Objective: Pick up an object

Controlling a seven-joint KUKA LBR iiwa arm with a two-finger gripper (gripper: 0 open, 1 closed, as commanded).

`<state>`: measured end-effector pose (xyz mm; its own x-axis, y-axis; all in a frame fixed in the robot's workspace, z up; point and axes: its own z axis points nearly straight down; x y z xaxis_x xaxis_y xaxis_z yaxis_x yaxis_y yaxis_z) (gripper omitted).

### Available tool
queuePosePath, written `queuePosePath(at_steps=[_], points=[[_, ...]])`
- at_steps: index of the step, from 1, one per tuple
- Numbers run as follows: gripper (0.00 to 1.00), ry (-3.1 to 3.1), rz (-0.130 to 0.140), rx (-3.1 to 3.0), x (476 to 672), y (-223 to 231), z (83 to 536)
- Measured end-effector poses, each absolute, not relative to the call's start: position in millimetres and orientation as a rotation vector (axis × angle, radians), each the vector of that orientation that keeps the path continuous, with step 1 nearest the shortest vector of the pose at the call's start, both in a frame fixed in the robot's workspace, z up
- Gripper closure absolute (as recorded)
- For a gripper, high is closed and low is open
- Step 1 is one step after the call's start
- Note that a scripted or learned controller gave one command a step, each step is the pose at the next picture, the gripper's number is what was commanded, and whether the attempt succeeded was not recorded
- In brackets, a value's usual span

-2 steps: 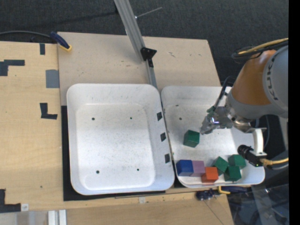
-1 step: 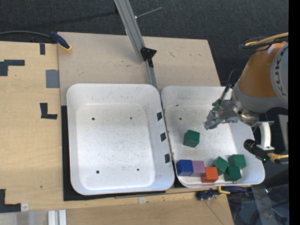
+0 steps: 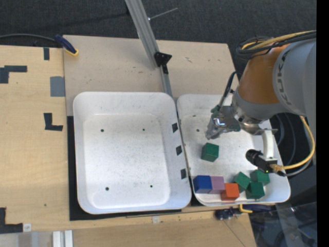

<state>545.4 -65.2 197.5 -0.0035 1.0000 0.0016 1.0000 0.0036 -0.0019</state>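
A dark green cube (image 3: 209,152) lies alone in the middle of the right bin (image 3: 195,107). My gripper (image 3: 215,131) hangs just above and behind it, pointing down and to the left, with nothing seen between its tips. Along that bin's front edge sit a blue cube (image 3: 202,183), a lilac cube (image 3: 218,183), an orange cube (image 3: 231,191) and three more green blocks (image 3: 252,183). The grey arm with its orange band (image 3: 259,84) reaches in from the right.
The left bin (image 3: 126,151) sits beside the right one, sharing a raised rim. A slanted metal pole (image 3: 146,30) runs down to a black clamp at the bins' back edge. Cables loop at the right of the bench.
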Motion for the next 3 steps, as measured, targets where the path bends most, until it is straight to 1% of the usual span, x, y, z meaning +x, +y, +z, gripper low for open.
queuePosePath(at_steps=[1,2,3], points=[[1.00,-2.229,-0.002,-2.213,564.2,-7.6,208.4],[1.00,-2.227,0.000,-2.212,568.8,41.3,207.3],[1.00,-2.228,-0.001,-2.211,567.3,97.2,218.4]])
